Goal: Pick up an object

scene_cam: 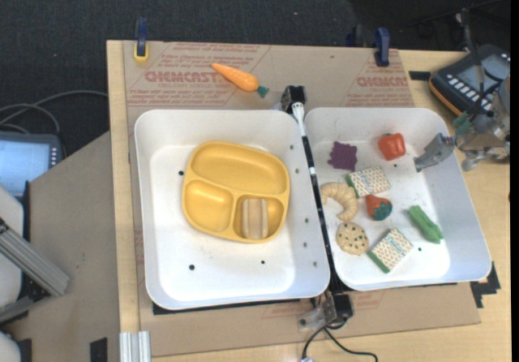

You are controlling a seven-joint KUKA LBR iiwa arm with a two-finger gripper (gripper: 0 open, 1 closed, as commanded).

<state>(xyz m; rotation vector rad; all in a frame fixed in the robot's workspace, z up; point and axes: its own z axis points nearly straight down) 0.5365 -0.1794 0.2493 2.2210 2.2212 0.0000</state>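
On the bench [203, 68] sit two shallow white bins side by side. The left bin [162, 255] holds a yellow divided plate [212, 178] with a pale bread-like piece [254, 217] lying in its lower right compartment. The right bin [462, 230] carries the small things: a purple piece [343, 156] near the top, a red pepper [392, 146] to its right, a patterned packet [369, 182] below them, a croissant [340, 196] just beside the divider, a strawberry [378, 207], a cookie [352, 238], a second patterned packet [392, 250] and a green piece [426, 224]. An orange carrot [237, 77] lies on the bench outside the bins, above the left one. The gripper [434, 152] reaches in over the right bin's upper right edge — near the red pepper but apart from it — and nothing shows between the jaws; whether they are spread or closed cannot be told from this view.
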